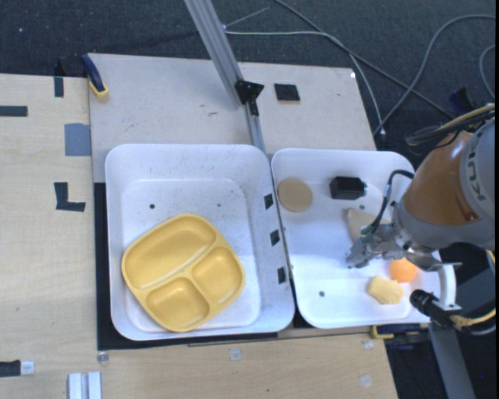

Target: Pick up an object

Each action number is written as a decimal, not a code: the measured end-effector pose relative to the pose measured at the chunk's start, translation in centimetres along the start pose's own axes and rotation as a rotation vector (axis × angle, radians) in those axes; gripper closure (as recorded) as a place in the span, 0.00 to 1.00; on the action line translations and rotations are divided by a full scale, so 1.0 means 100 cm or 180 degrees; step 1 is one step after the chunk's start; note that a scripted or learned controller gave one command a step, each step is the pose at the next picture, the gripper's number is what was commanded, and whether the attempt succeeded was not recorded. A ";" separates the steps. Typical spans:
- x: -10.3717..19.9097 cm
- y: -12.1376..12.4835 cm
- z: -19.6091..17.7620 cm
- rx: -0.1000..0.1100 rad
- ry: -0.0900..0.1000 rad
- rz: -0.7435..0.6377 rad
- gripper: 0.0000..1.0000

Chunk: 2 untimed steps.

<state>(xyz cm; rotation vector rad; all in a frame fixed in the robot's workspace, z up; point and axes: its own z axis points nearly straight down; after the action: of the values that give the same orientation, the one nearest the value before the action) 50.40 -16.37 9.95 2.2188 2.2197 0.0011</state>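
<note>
The right bin (316, 302) holds a round tan disc (295, 195), a small black block (347, 188), a pale beige piece (357, 219), an orange ball (403, 270) and a pale yellow chunk (385, 290). My gripper (363, 250) reaches in from the right and sits low in this bin, just below the beige piece and left of the orange ball. The arm's orange band (437, 191) and grey wrist hang over the bin's right side.
The left bin (141, 169) holds a yellow divided plate (183, 270) in its lower half. A metal post (219, 44) runs down to the gap between the bins. Cables lie on the dark floor at the upper right.
</note>
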 end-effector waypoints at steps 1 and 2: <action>0.001 -0.010 -0.053 0.0003 0.0003 0.0000 1.00; -0.001 -0.003 -0.115 -0.0008 -0.0001 -0.0004 1.00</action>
<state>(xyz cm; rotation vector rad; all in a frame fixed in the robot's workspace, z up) 50.04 -16.40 21.42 2.2159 2.2195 0.0036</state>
